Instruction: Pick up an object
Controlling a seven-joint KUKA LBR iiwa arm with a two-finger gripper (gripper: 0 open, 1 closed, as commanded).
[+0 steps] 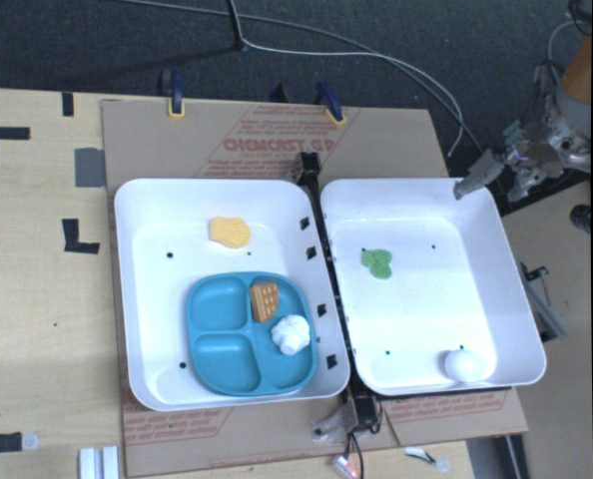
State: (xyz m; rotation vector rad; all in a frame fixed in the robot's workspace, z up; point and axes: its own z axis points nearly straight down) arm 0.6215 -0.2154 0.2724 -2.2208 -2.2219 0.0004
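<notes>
The end effector (476, 180) hangs at the far right corner of the right bin (496, 230), just over its rim. It carries nothing that I can see, and its state I cannot tell, because it is small and partly blurred against the arm.

Nearest to it, a little down and to the left, a small green object (378, 262) lies alone on the floor of the right bin. Further from the end effector, in the near right corner of this bin, rests a white ball (465, 364), close to the wall. Still further, across the divider, the left bin (137, 218) holds a blue divided tray (217, 352) with a brown waffle-like piece (264, 300) and a white crumpled thing (291, 334) on it, and a yellow piece (230, 232) lies apart, beyond the tray.

In my judgement the approach is not yet begun. The green object is the best target: it is nearest and has free space on all sides. The end effector should come straight above it and descend vertically. It looks flat, so the descent must go almost to the bin floor. The ball by the wall could roll away.
</notes>
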